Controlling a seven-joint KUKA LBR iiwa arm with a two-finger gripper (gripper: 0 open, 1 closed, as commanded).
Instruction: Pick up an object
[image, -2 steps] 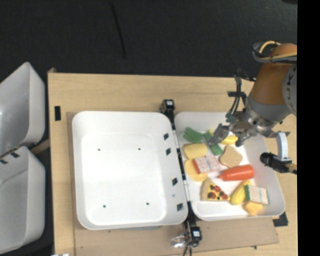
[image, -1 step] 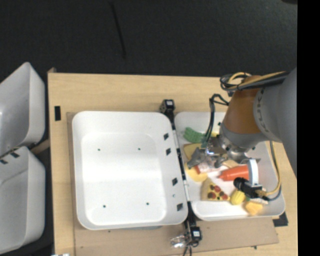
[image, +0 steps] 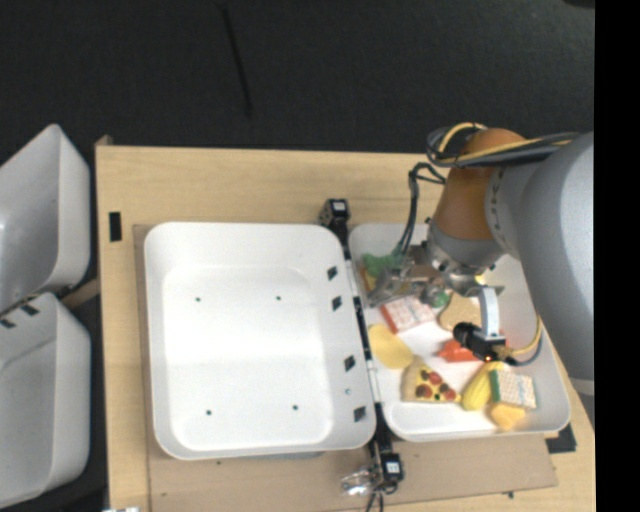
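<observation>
1. Looking down at a slant, the camera view takes in a tan bench (image: 240, 185) bearing two shallow white bins side by side, their inner rims meeting along a seam fitted with small black clips (image: 340, 300).
2. The left bin (image: 170, 300) is the wider one in view; its floor shows only a few small dark dots.
3. The right bin (image: 555, 405) holds all the loose objects, and the arm covers much of its far side.
4. The grey arm (image: 545, 220) comes in from the right edge, with its orange band (image: 465, 205) above the wrist and cables looping around it.
5. The gripper (image: 425, 285) sits low over the far-left part of the right bin; whether its fingers are spread or pressed together cannot be told, and nothing can be seen between them.
6. A green object (image: 380, 265) lies near the far-left corner of the right bin, just beside the gripper.
7. A white card with red print (image: 408, 315) lies just in front of the gripper.
8. A pale yellow disc (image: 390, 350) rests against the bin's left wall, midway along it.
9. A pizza-slice toy (image: 432, 385) lies near the front edge.
10. A small orange piece (image: 458, 352), a yellow banana-like toy (image: 478, 388) and a boxy light item (image: 515, 390) cluster toward the front-right corner.
</observation>
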